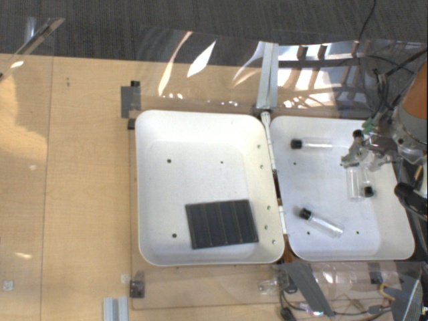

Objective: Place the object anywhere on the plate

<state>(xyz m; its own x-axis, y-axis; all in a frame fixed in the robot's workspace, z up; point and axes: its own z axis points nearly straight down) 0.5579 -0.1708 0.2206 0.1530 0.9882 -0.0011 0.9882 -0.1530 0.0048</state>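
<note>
On the pale wooden table point(67, 179), right of the dark ribbed rectangular plate point(221, 223) in the left white plastic bin point(154, 146), my gripper point(361, 156) hovers above a clear, black-capped plastic tube point(359, 182), light, slick, round, best pinched mid-barrel; how wide my fingers stand I cannot tell.

One fixed camera is looking down at a slant, taking in both bins point(200, 253) left of the gripper point(364, 154).
</note>
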